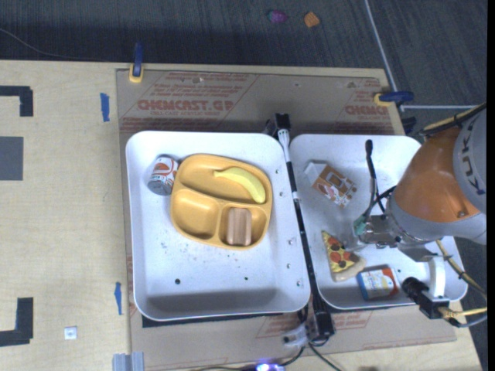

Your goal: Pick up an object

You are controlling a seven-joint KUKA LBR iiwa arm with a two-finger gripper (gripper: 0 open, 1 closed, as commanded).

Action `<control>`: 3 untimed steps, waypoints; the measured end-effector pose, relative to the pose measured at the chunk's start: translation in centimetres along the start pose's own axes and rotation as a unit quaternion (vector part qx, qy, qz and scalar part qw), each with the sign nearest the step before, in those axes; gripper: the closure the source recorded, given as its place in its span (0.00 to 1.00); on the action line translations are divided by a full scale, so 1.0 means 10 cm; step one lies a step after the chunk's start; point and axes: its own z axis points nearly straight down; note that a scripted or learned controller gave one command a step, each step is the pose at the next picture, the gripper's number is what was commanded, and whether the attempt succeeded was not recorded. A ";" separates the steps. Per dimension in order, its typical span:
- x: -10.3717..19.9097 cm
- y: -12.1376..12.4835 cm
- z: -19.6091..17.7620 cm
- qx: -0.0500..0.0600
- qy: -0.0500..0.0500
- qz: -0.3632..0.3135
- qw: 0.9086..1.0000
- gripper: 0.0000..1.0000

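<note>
Jaws cannot be made out from above, since the arm's grey wrist and orange band [437, 184] are covering them, so whether they are apart or together cannot be told. Starting at the left, a small can [162, 175] is lying in the left bin [209, 284], touching the rim of a yellow divided tray [193, 207] that is carrying a banana [244, 182] in its upper section and a brown sausage-like piece [237, 226] in its lower right compartment. Moving right, the right bin [309, 149] is holding a wrapped snack [334, 184] near its far side, a toy pizza slice [340, 255] lower down, and a small orange and blue carton [377, 283] just beside the slice. The arm is hanging over this bin, with the desk [62, 222] lying beneath both bins.
</note>
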 end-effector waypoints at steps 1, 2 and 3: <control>0.00 0.00 0.00 0.000 0.000 0.000 1.000 0.00; 0.02 -0.03 0.11 0.007 0.003 -0.001 1.000 0.00; -0.02 -0.01 0.00 0.002 -0.001 0.001 1.000 1.00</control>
